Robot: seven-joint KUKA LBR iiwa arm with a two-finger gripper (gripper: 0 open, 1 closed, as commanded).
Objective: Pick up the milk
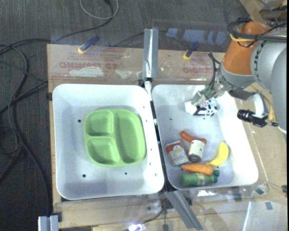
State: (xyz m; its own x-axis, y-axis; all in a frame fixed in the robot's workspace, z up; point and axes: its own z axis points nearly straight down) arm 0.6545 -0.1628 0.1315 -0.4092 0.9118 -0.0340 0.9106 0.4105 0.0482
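Observation:
The milk [202, 108] is a small white carton with black cow patches. It lies in the right bin [241, 143], near its far wall. My gripper [208, 94] comes down from the grey and orange arm at the upper right. Its tip is right at the carton's top edge, touching it or just above it. The carton still looks to be resting on the bin floor.
Toward the near side of the right bin lie a red sausage [190, 137], a small can [196, 149], a packet [177, 154], a banana [220, 154], a carrot [198, 168] and a green bottle [198, 179]. The left bin [67, 109] holds a green divided plate [114, 137].

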